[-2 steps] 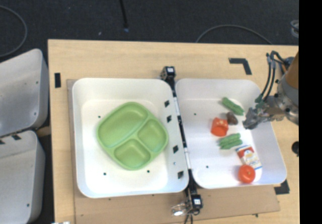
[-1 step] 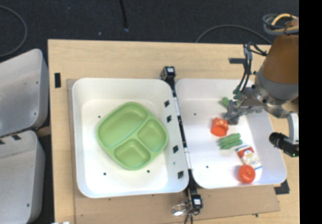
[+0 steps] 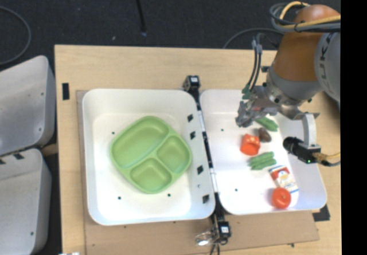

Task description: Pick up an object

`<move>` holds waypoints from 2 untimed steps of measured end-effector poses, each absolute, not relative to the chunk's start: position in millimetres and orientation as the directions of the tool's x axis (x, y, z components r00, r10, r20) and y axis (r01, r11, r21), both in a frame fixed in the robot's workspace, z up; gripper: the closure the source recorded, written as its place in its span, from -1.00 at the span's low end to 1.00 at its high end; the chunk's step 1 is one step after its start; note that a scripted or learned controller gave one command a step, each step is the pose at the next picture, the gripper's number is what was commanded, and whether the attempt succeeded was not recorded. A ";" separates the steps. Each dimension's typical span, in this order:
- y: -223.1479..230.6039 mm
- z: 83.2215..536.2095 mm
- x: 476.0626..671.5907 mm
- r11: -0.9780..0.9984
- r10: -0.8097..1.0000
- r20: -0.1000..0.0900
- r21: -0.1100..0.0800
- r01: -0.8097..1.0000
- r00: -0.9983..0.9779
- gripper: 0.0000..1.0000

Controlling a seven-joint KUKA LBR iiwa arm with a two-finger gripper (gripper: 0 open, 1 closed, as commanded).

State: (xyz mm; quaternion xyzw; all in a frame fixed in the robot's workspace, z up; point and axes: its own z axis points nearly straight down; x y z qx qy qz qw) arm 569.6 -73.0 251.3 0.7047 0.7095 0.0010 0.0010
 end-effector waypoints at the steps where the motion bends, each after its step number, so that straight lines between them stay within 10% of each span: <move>1: -19.9 250.3 580.1 0.007 1.000 0.000 0.002 1.000 -0.007 1.00; 2: 25.2 255.5 609.1 0.007 1.000 0.001 0.003 1.000 -0.007 1.00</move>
